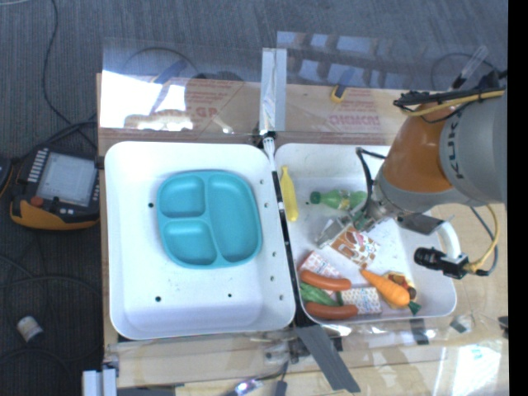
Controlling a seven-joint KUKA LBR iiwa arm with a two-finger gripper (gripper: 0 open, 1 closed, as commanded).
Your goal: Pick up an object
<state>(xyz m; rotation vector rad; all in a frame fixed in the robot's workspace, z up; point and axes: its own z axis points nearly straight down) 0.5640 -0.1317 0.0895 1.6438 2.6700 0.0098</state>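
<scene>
My gripper [353, 219] reaches down into the right bin [445, 304], below the orange wrist band. It hangs between a green bottle [337, 198] lying just behind it and a red-and-white snack packet [356, 246] just in front of it. A yellow banana-like toy [287, 193] lies along the bin's left wall. Two red sausages [325, 281] [330, 311] and an orange carrot [388, 288] lie at the front of the bin. I see nothing lifted off the bin floor.
The left bin [132, 295] holds a blue divided plate [208, 219]. A cardboard sheet [214, 106] lies behind both bins. The arm's body covers the right bin's far right corner.
</scene>
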